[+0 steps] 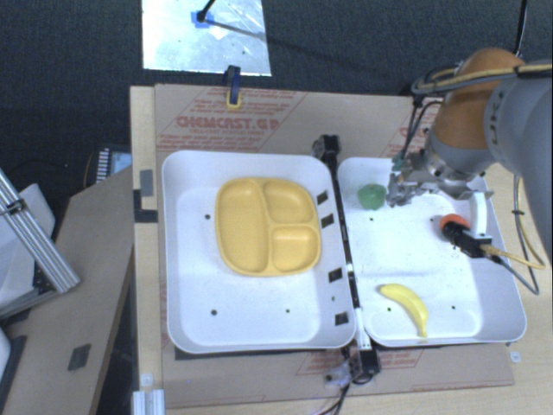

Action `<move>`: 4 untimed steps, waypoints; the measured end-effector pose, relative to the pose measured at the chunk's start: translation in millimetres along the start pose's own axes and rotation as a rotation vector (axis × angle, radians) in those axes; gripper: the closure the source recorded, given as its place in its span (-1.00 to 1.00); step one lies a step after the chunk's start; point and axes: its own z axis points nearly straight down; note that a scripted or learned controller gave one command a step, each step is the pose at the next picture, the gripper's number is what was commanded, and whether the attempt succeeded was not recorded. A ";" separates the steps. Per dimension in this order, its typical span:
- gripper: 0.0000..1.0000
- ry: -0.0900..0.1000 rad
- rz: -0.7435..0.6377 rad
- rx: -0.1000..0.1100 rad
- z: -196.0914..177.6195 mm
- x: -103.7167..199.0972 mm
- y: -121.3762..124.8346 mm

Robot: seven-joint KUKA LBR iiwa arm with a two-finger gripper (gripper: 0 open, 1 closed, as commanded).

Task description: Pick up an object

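I have the end effector (399, 190) low in the right shallow white plastic bin (497, 318), just beside the small round green object (372, 196), probably lining up a grab. Its state I cannot tell at this slant. The curved yellow banana (408, 303) lies near the front; the yellow divided plate (266, 226) sits in the left bin (186, 301).

The bench (112, 258) bears a brown printed board (259, 119); two white bins lie on the board, side by side and touching at a black seam. The left bin (186, 318) sits beside the right bin (501, 318); a grey sheet (173, 24) lies beyond the board's far edge.
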 end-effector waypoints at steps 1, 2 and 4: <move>1.00 -0.001 0.003 -0.002 -61.1 -6.8 -2.9; 1.00 0.000 0.001 0.002 -84.9 -7.0 -1.5; 1.00 0.003 -0.006 0.005 -102.7 94.6 -28.0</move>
